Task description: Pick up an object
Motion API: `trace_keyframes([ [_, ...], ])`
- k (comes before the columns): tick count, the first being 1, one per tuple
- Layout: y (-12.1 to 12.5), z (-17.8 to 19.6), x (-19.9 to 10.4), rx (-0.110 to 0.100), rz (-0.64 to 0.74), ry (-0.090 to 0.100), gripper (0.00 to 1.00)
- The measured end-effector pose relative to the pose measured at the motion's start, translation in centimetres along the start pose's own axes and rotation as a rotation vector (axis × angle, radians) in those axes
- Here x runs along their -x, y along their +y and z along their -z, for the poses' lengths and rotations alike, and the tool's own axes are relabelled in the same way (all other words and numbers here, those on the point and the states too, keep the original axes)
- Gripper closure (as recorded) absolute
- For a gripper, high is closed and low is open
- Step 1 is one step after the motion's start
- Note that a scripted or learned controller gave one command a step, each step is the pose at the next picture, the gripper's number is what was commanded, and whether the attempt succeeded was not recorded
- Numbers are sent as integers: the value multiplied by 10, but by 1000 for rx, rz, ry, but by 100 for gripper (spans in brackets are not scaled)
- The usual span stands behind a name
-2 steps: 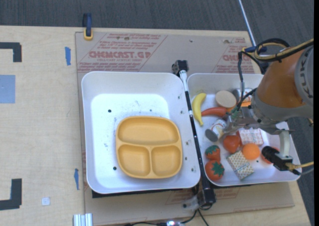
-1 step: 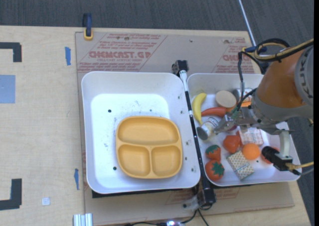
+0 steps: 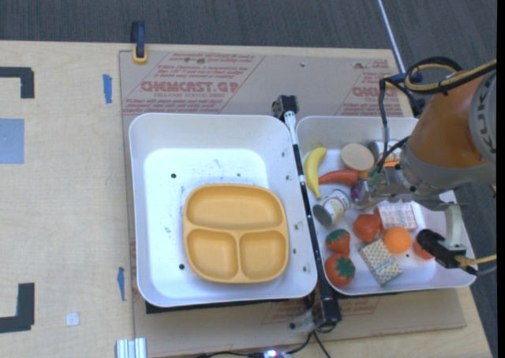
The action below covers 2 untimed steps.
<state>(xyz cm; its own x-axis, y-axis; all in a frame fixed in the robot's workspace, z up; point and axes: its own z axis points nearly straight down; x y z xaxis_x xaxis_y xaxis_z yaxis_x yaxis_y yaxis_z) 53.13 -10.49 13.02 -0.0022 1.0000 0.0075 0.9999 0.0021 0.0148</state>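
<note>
The right bin (image 3: 347, 285) holds several toy foods. A yellow banana (image 3: 314, 169) lies at its left, with a red-orange pepper (image 3: 339, 177) and a round tan disc (image 3: 357, 156) beside it. Lower down are a small can (image 3: 334, 206), a red tomato (image 3: 367, 228), an orange (image 3: 398, 240), a patterned box (image 3: 380, 261) and two strawberries (image 3: 340, 268). My gripper (image 3: 371, 188) hangs low over the middle of this bin, right at a small purple item (image 3: 360, 191). The arm's wrist covers whatever lies under it.
The left bin (image 3: 158, 151) carries a yellow three-part plate (image 3: 235, 232). The grey and orange arm (image 3: 450, 136) covers the right bin's upper right part. A black bracket (image 3: 284, 104) sits between the bins at the back. Cables run by the bench's front edge.
</note>
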Motion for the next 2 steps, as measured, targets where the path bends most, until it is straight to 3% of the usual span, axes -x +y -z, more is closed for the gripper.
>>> trace_keyframes([
  [1, 0, 0, 0, 0, 1, 0, 0],
  [2, 1, 8, 0, 0, 1, 0, 100],
])
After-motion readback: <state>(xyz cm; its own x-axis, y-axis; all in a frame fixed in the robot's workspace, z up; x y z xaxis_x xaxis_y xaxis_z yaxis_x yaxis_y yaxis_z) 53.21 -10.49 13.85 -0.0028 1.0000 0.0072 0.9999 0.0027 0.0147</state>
